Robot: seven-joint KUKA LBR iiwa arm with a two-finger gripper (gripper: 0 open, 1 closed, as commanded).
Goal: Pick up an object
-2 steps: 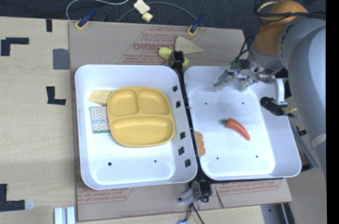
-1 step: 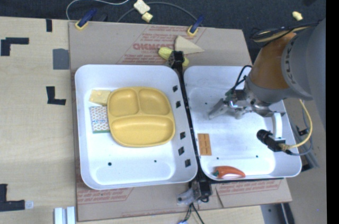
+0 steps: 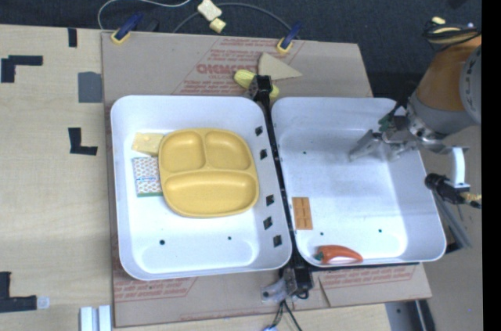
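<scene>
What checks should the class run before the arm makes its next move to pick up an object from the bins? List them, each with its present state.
1. Gripper is over the right bin: ok.
2. A target lies in that bin, orange carrot-like toy at the near wall: ok.
3. Gripper is above that toy: not ok, it is toward the far side.
4. Orange card lies apart from the toy: ok.
5. Fingers open: cannot tell.
</scene>
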